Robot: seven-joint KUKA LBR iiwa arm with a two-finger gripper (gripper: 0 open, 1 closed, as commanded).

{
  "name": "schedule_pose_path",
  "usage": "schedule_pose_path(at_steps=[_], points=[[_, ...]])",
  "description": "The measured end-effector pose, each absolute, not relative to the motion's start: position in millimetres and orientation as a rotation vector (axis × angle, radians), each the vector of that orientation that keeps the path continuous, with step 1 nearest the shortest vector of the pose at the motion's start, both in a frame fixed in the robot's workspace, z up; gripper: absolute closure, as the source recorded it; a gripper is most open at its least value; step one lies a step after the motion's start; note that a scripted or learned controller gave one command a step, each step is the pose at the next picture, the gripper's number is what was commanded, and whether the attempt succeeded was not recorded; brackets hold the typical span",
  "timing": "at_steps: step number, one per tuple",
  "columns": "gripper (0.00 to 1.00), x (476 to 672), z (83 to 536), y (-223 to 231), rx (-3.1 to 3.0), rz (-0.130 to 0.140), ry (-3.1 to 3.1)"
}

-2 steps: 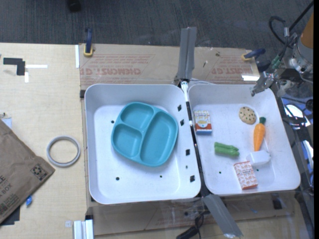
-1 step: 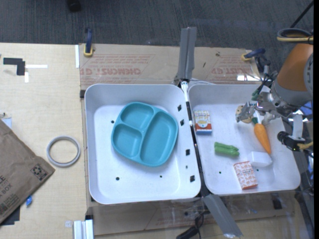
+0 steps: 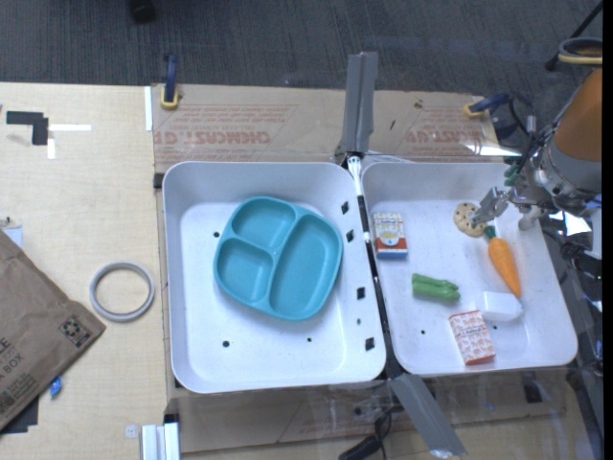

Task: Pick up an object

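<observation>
A grey arm with an orange band reaches in from the right of the frame, its gripper [image 3: 510, 207] poised over the upper right of the right-hand bin [image 3: 421, 353], fingers spread and holding nothing. Nothing has been lifted yet: every candidate lies on the bin floor. A cookie [image 3: 467, 218] sits just left of the fingertips, and a carrot [image 3: 505, 265] lies just below them, pointing toward the lower right. Farther off are a small red-and-white box [image 3: 390, 235] at the bin's upper left, a green vegetable [image 3: 435, 287] near its middle, a white block [image 3: 502, 306] at the carrot's tip and a second red box [image 3: 471, 337] toward the lower edge. The left-hand bin [image 3: 182, 286] holds a blue divided plate [image 3: 278, 257]. By the look of it, the pick is in its approach stage, with descent, closing and lift all left to do.
</observation>
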State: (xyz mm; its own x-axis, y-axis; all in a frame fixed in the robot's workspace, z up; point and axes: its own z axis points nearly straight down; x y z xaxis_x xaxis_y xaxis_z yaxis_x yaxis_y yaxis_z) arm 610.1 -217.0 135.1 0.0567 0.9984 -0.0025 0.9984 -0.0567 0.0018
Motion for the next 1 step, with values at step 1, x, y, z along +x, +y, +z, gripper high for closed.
schedule_pose_path(at_steps=[1], points=[[0.0,562.0,91.6,-210.4,2.118,0.0,2.322]])
